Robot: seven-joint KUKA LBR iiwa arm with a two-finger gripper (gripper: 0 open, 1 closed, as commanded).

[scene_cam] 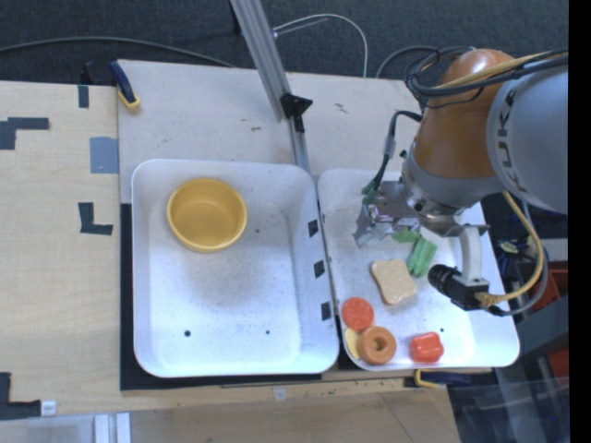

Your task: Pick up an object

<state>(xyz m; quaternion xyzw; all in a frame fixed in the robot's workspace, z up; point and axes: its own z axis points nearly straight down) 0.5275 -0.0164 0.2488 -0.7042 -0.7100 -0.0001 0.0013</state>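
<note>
A pale wooden bench (55,247) on dark carpet carried two shallow white bins side by side, and the grey arm with its orange band (462,109) covered much of the right bin's (489,344) upper half, so the gripper (371,226) showed only as a blurred metallic shape low over the bin floor, and I could not tell how it was set. The left bin (148,340), speckled and glossy, held a round yellow bowl (207,213) near its upper left corner. The right bin held a green piece (420,255) partly hidden under the wrist, a tan bread-shaped slice (394,281) just below it, and along the near edge a red-orange disc (357,314), a ring-shaped doughnut (378,344) and a small red object (426,346) whose shape was hard to make out.
</note>
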